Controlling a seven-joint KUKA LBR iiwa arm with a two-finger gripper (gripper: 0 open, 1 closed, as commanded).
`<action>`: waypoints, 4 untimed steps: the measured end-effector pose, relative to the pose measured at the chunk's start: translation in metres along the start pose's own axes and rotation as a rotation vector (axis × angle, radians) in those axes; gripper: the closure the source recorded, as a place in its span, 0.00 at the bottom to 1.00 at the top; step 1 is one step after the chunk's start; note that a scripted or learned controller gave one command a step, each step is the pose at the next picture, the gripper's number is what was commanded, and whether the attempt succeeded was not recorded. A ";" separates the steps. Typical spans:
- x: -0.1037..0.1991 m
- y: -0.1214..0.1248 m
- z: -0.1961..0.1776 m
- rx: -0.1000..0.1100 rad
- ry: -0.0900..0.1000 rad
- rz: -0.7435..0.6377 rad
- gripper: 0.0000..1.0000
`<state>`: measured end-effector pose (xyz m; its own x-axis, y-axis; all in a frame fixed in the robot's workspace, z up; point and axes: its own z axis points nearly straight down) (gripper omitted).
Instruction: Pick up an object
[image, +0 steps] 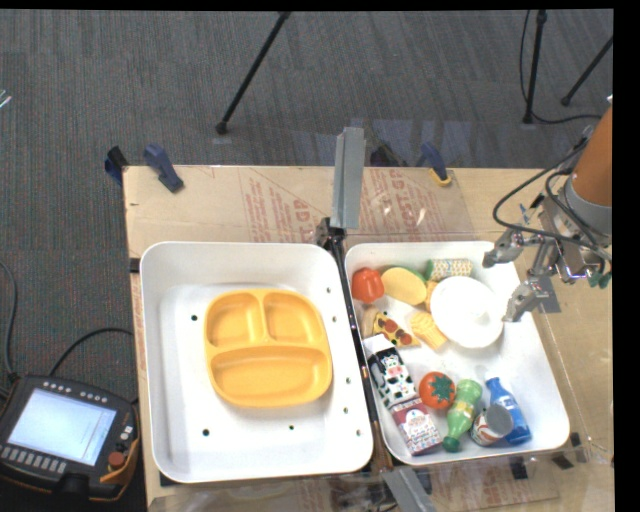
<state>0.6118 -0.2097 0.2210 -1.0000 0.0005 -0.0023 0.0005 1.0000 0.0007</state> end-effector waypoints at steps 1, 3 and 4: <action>0.000 0.043 0.116 0.000 -0.004 -0.196 0.00; 0.001 0.096 0.133 0.000 -0.001 -0.233 0.00; -0.002 0.122 0.133 0.001 0.002 -0.213 0.00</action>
<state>0.6143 -0.0877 0.0885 -0.9774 -0.2113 -0.0003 -0.2113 0.9774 -0.0010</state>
